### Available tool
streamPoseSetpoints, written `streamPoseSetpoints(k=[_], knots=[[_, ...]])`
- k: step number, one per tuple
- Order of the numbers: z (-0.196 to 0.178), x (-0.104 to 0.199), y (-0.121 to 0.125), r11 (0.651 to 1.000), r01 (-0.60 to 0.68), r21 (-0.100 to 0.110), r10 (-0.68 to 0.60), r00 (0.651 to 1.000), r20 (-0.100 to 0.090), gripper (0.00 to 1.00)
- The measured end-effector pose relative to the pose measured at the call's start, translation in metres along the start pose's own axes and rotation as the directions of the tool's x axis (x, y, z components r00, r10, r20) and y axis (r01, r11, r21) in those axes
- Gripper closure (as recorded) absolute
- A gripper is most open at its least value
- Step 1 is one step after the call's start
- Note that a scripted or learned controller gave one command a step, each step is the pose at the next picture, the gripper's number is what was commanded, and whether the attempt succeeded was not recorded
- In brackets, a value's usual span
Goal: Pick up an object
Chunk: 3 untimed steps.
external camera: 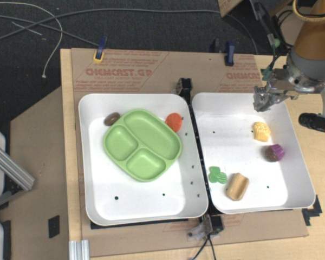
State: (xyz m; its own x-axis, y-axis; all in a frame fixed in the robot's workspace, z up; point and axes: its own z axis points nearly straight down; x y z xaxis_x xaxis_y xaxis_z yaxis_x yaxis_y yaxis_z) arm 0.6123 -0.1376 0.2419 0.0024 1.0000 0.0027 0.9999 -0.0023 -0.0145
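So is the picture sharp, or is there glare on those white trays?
Camera view: fairly soft, fine detail smeared; the right bin glares near white under the gripper, the left bin is more even; the green divided plate casts little shadow.

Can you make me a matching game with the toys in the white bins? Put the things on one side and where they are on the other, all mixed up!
Things:
1. green plate
2. yellow toy
3. orange toy
4. tan toy

Places:
A. right bin, beside the small green piece
B. left bin, middle
C. right bin, above the purple toy
D. left bin, at the plate's upper right edge

Pairs: 1-B, 2-C, 3-D, 4-A
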Motion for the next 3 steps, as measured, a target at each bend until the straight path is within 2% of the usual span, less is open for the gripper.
streamPoseSetpoints(k=[1,2,3], knots=[[-0.008,0.000,0.002,1.000,0.003,-0.014,-0.003,1.000,0.002,0.00],[0.036,-0.003,0.006,1.000,0.002,-0.009,-0.002,1.000,0.001,0.00],[0.099,-0.004,0.006,1.000,0.002,-0.008,-0.002,1.000,0.001,0.00]])
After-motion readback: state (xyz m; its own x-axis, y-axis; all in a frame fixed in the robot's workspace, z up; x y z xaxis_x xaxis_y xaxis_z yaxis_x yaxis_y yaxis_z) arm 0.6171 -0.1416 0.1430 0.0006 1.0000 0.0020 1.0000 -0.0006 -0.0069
